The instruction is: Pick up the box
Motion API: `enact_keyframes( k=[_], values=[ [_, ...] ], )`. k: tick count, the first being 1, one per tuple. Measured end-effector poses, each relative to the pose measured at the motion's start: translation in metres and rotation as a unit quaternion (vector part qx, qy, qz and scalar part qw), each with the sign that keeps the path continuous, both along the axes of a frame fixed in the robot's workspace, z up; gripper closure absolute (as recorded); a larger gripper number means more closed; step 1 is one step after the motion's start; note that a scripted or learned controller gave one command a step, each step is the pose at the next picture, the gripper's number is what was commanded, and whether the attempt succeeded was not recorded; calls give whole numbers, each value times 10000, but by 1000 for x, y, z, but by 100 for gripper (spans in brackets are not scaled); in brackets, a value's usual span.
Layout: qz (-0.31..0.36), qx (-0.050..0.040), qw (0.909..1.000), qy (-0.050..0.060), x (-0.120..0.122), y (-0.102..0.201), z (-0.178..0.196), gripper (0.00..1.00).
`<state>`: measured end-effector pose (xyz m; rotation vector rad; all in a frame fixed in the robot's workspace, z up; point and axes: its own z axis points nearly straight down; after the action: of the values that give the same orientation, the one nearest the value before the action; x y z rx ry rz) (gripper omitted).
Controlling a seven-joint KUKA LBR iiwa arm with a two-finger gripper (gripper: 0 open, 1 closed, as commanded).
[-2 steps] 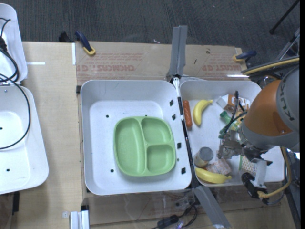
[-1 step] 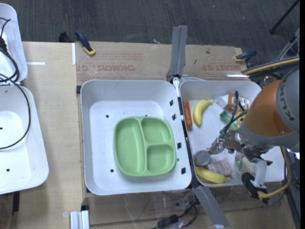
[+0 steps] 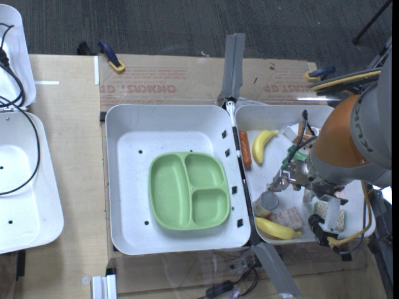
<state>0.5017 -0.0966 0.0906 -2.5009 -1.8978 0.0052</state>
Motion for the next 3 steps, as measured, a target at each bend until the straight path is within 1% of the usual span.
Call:
enact_keyframes(
  k=[1,2,3],
  values=[
    [-18,3,10000,1,-24,-14,0,0],
    [-62,-5,10000,-10,-24,-42,95,0],
    [-1271,-1,9919,10,-22,5,0,0]
  ],
)
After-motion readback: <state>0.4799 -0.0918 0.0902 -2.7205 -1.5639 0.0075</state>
